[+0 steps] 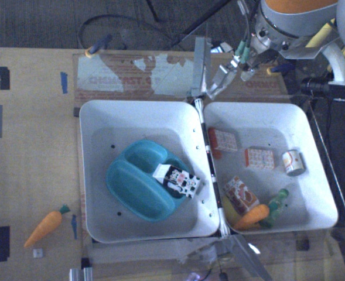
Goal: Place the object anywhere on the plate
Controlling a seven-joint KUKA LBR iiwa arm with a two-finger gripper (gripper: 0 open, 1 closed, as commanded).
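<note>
A teal two-part plate (136,186) lies in the left bin (102,122). A small black-and-white cow-patterned carton (178,180) rests on its side on the plate's right part, by the rim. My gripper (229,75) hangs high above the far rim where the two bins meet, well clear of the carton. It is open, with nothing between its fingers.
The right bin (301,122) holds a red-and-white box (225,140), an orange box (260,157), a small can (293,162), a snack packet (239,194), a carrot (253,216) and a green bottle (277,202). Another carrot (43,228) lies on the bench at the left.
</note>
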